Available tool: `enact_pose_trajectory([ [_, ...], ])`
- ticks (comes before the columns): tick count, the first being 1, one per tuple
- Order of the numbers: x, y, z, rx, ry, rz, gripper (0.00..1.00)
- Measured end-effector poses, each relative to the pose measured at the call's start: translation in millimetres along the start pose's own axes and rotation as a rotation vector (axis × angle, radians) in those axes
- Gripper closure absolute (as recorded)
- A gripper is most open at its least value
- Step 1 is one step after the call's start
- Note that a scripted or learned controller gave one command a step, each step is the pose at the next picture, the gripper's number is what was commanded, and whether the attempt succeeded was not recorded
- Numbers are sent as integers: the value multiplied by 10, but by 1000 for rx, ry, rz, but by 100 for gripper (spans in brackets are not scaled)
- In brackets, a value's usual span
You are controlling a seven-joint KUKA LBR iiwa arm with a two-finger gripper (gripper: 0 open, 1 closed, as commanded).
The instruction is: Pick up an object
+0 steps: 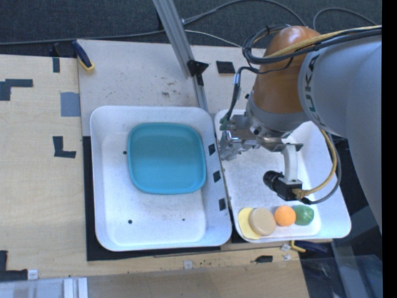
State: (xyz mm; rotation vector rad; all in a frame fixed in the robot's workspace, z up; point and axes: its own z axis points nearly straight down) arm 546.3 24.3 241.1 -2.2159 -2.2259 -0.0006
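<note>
Jaws sit low at the right bin's (251, 188) ten o'clock corner; we cannot tell their state. Small objects (276, 219) cluster at six o'clock, so we judge they need a reach there.

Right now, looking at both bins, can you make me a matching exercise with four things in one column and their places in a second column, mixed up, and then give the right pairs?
Things:
1. Plate
2. Orange ball
3. Green ball
4. Pincer

Places:
A. Far left corner of the right bin, by the wall between the bins
B. Near edge of the right bin, furthest right in the row
C. Middle of the left bin
D. Near edge of the right bin, between the tan piece and the green one

Pairs: 1-C, 2-D, 3-B, 4-A
</note>
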Motion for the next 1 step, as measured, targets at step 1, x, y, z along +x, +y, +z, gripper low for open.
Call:
enact_pose_trajectory([
  [1,484,102,-61,0,0,0,100],
])
